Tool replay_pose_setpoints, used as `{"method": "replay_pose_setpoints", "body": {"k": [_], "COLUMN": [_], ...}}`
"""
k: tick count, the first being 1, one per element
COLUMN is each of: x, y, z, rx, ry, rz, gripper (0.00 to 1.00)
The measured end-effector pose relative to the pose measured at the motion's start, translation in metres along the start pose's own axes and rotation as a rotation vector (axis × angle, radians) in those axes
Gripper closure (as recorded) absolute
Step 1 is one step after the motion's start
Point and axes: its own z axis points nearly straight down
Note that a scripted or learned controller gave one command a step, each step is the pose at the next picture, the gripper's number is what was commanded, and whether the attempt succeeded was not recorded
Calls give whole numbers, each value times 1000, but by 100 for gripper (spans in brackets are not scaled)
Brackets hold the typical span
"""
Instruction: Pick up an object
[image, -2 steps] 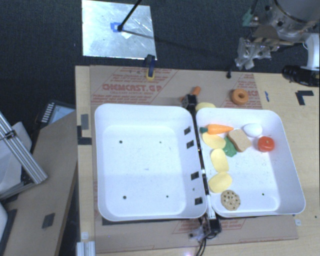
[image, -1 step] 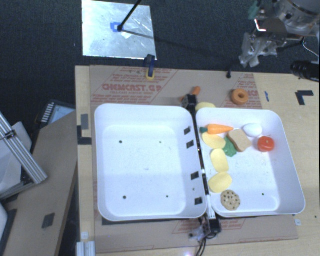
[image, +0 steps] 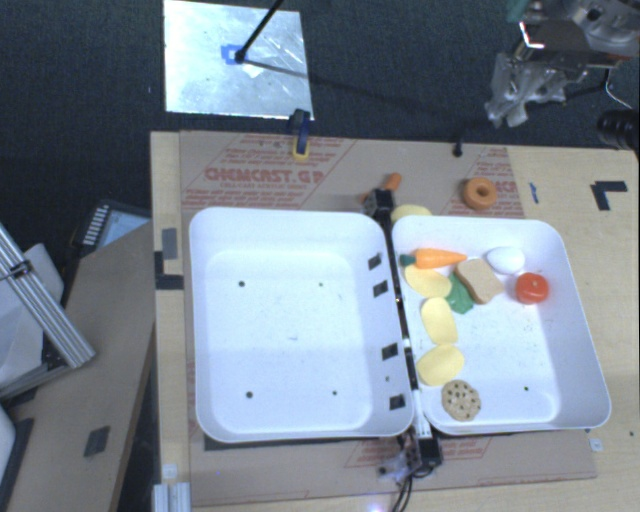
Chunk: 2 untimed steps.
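Your gripper (image: 512, 100) hangs at the upper right, beyond the far edge of the bench and well apart from both bins. Whether its jaws stand open or closed cannot be told from this view; nothing is seen held in them.

All candidate objects lie in the right bin (image: 575, 350). A carrot (image: 440, 258), an egg (image: 505, 260), a bread slice (image: 479, 281) and a green piece (image: 460, 296) crowd together at the far end. A tomato (image: 532, 288) sits slightly apart, toward the right wall. A cookie (image: 461, 399) lies near the close end, beside pale yellow pieces (image: 438, 320) strung along the divider. A doughnut (image: 481, 193) rests outside the bins on the bench.

Recommendation: choose the tomato or the cookie, each having free space around it. Bring the gripper over the chosen piece, descend vertically and close across its width. Avoid the crowded cluster, where neighbours may obstruct the fingers.
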Motion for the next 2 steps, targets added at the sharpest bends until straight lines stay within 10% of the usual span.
{"method": "replay_pose_setpoints", "body": {"k": [1,2], "x": [-2,-62], "y": [-120,-59], "z": [0,3], "rx": [3,3], "ry": [2,-3], "rz": [1,10], "gripper": [100,100]}}
